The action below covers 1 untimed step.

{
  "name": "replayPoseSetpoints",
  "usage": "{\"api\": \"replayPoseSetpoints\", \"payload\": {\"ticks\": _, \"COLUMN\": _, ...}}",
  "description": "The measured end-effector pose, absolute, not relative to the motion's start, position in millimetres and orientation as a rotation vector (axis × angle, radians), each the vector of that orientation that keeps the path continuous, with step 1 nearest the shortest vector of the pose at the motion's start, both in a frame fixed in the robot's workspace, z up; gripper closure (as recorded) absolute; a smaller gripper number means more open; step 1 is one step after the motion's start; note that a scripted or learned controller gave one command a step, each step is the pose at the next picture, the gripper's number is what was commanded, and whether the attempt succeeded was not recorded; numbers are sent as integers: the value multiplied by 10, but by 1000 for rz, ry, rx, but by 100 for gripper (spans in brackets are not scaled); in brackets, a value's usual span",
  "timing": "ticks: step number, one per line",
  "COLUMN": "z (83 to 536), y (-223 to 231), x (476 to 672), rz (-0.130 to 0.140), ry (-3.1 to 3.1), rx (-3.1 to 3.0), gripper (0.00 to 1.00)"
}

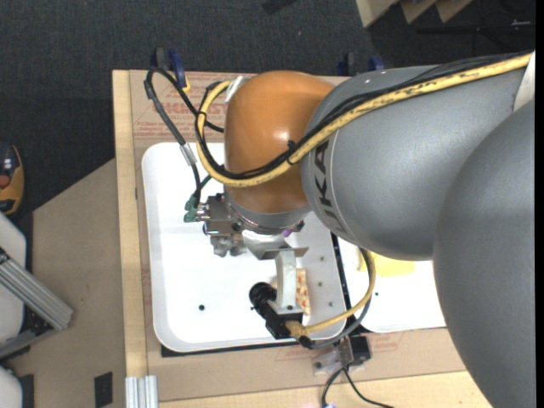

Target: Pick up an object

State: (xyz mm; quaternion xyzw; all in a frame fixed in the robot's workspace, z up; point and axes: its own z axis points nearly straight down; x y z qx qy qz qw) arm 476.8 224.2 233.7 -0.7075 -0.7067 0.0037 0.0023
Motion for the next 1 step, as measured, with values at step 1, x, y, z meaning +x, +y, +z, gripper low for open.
{"api": "replayPoseSetpoints", "payload": {"ticks": 1, "z": 2480, "y": 2143, "x": 4824, "rz": -1, "ry": -2220, "rx": -2223, "gripper": 100}}
